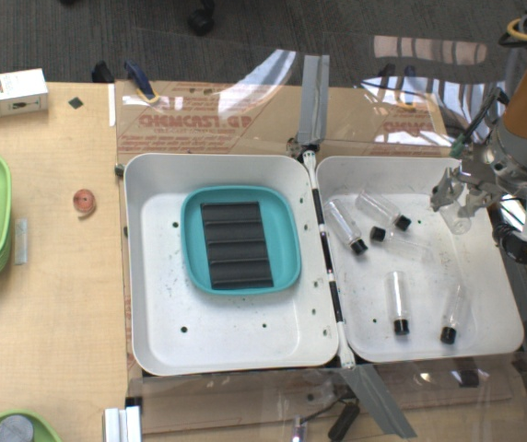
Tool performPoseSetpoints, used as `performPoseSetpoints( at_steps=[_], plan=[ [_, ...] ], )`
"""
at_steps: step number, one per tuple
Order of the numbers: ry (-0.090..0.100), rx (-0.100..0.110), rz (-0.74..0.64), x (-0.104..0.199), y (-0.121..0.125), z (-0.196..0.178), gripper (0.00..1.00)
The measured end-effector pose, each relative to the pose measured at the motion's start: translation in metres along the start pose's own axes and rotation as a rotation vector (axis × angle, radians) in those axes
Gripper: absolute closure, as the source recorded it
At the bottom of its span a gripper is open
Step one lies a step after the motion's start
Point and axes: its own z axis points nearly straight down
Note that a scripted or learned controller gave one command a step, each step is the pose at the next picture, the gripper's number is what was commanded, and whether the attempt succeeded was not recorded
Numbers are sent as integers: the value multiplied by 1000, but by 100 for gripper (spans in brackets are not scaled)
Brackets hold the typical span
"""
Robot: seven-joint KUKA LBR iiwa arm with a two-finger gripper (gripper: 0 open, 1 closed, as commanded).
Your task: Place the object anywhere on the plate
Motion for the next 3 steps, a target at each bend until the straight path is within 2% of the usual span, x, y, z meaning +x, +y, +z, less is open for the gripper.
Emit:
performPoseSetpoints(
  at_steps=[1, 2, 3],
  plan=[
    [0, 0, 0, 0, 0, 0, 0],
    [0, -1, 26, -31, 18, -28, 0],
    [-1, 0, 146, -23, 35, -135, 0]
  ],
)
